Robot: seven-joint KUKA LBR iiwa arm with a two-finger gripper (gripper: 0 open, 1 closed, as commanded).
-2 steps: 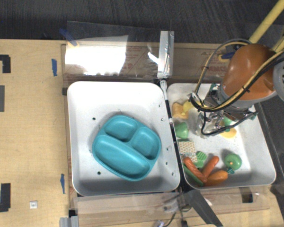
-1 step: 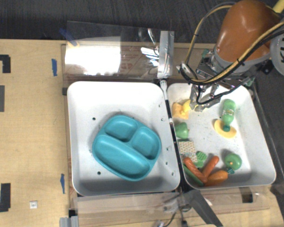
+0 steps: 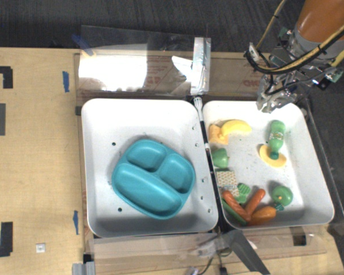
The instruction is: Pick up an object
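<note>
From my feed, the tool [image 3: 273,100] hangs over the far edge of the right shallow white bin [image 3: 315,171], near its back right corner, below the grey wrist and its tangle of cables. I cannot tell how the tool is set; nothing shows in its grip.

The right shallow white bin holds all the small toy food. A yellow plastic banana [image 3: 236,127] lies near the back left, touching an orange-yellow lump [image 3: 216,133]. Just in front of those sits a small green block [image 3: 220,158]. A green bottle-shaped piece [image 3: 276,134] stands toward the back right, its lower end touching a yellow round piece [image 3: 273,156]. Along the front wall I see a checkered cracker-like tile [image 3: 227,180], orange carrots [image 3: 247,204] piled together, and a green round fruit [image 3: 282,196] beside them.

The left shallow white bin [image 3: 97,125] carries a teal plastic divided plate [image 3: 153,177], tilted on the diagonal. Both bins rest on the counter [image 3: 34,153].
</note>
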